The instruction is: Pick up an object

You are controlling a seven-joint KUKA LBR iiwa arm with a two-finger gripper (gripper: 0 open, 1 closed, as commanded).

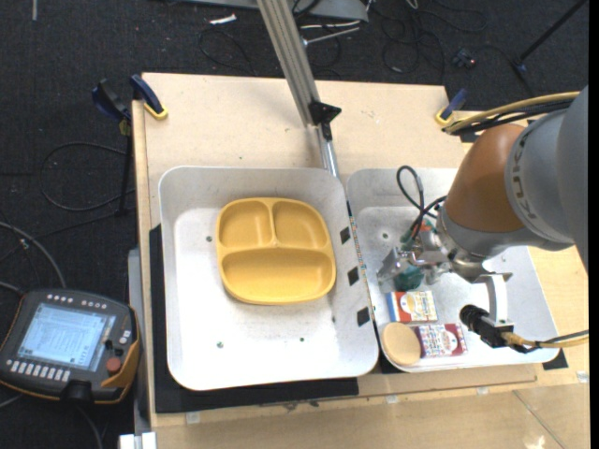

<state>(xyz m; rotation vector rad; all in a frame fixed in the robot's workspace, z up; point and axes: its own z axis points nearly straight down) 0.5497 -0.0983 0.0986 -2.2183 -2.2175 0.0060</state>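
In the right bin [374, 215], my gripper [404, 267] hangs low over the floor near the bin's middle, with the grey and orange arm [510, 190] above it. A small teal thing [409, 278] lies right at the gripper's tip; whether it is gripped is unclear. Just in front lies a small white and red packet [417, 305]. A second red and white packet [440, 340] and a tan round piece [401, 342] sit at the bin's front edge.
The left bin [187, 279] holds a yellow divided plate [276, 251] at its middle. A metal pole [295, 59] slants up from between the bins. A teach pendant [65, 344] lies off the bench at the lower left.
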